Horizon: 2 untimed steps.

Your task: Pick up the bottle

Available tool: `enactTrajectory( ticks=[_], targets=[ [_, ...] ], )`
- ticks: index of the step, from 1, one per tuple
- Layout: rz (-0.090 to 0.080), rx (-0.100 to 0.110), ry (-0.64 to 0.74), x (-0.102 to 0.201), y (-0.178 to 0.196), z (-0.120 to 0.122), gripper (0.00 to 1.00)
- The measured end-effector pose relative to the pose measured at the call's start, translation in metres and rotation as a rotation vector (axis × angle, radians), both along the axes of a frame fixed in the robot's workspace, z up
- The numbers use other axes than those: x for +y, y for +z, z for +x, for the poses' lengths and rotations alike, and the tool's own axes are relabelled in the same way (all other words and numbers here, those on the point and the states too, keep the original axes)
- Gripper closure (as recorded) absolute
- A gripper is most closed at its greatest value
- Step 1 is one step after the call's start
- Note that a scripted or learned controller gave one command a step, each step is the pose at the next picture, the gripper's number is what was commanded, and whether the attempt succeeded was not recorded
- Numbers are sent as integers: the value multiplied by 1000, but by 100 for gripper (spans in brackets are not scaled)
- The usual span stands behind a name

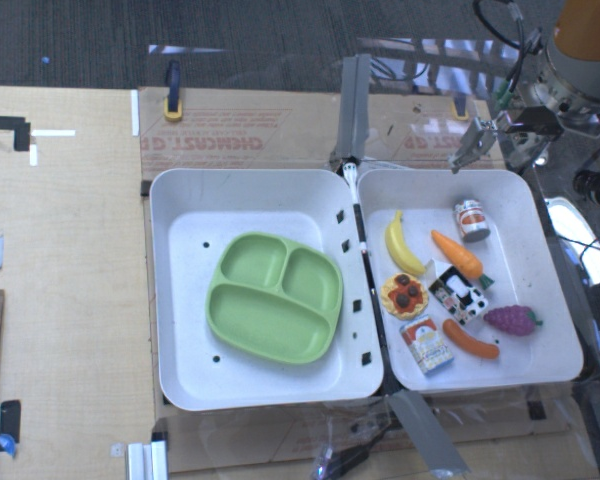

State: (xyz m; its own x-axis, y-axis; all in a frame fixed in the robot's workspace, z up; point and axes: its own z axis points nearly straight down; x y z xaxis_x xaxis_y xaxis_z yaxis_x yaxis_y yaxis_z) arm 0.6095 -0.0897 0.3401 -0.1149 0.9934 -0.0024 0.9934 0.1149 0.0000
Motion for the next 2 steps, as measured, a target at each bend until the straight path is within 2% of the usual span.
enactTrajectory(
  ticks=[1,2],
  targets=[
    [1,6,-173,51,-150,-39,0],
    [1,1,-64,36,-149,-9,0]
  ],
)
